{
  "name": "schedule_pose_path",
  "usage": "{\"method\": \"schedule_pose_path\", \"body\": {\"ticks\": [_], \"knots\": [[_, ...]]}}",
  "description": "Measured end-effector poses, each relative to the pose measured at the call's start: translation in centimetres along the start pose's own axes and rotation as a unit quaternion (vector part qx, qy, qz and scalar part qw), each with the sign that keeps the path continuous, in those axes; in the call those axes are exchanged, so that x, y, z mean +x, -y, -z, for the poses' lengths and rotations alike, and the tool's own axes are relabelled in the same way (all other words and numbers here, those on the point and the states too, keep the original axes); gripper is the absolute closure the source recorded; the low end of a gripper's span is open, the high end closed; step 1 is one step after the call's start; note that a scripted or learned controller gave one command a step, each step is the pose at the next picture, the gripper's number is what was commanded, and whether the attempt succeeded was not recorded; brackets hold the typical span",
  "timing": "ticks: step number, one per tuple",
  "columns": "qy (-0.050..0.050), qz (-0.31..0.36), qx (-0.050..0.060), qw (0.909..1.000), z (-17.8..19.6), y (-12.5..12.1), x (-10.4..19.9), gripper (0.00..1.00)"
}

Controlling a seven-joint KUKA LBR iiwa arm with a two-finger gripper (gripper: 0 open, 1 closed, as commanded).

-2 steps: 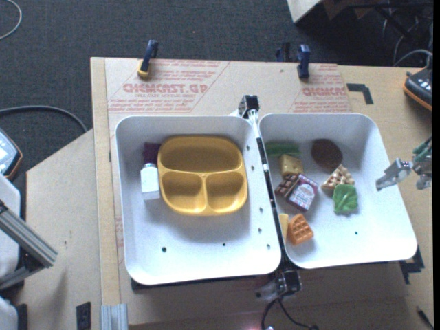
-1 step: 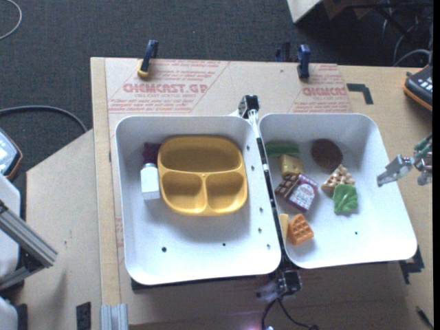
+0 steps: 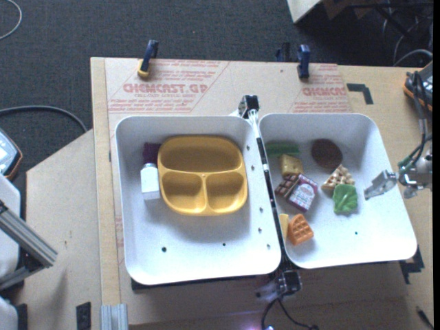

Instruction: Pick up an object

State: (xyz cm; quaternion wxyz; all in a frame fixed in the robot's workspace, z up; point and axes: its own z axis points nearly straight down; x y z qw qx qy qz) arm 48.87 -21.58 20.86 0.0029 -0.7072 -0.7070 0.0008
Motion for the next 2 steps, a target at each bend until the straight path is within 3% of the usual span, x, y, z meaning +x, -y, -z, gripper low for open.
{"method": "schedule_pose_path", "body": {"ticks": [2], "knots": [[0.000, 0.000, 0.000, 1.0000, -11.2, -1.4, 0.3, 0.00]]}}
